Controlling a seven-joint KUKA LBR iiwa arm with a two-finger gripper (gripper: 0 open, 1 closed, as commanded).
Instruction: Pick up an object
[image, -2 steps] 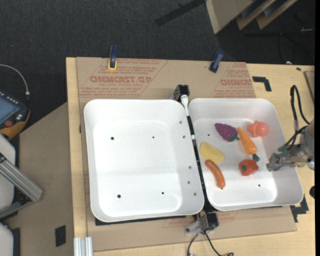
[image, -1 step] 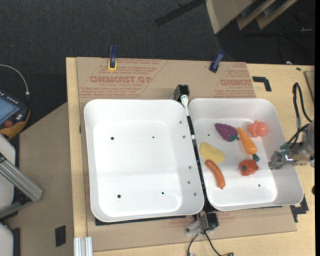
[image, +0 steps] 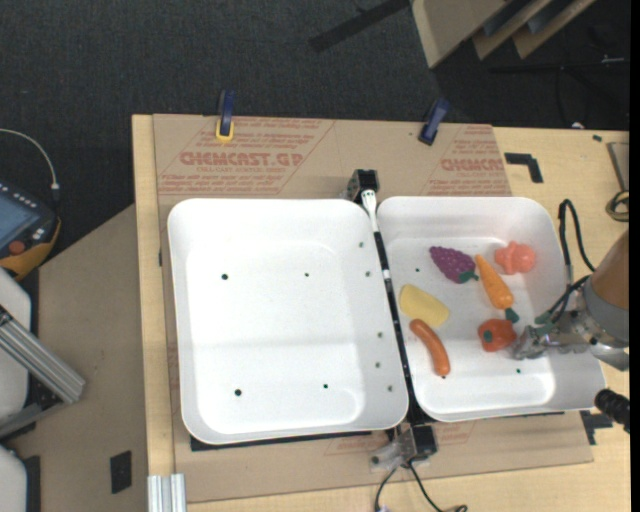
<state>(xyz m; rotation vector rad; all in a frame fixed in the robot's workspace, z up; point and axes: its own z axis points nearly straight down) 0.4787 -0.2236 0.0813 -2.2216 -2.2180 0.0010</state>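
Gripper (image: 527, 343) at 3 o'clock of red tomato (image: 493, 335), maybe touching; too blurry to tell its grip; arm cut off.

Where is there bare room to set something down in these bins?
The left bin is bare floor throughout. In the right bin, toys crowd the middle: grapes, carrot, yellow piece, sausage, tomato, with the gripper alongside. Its near strip, below sausage and tomato, is free.
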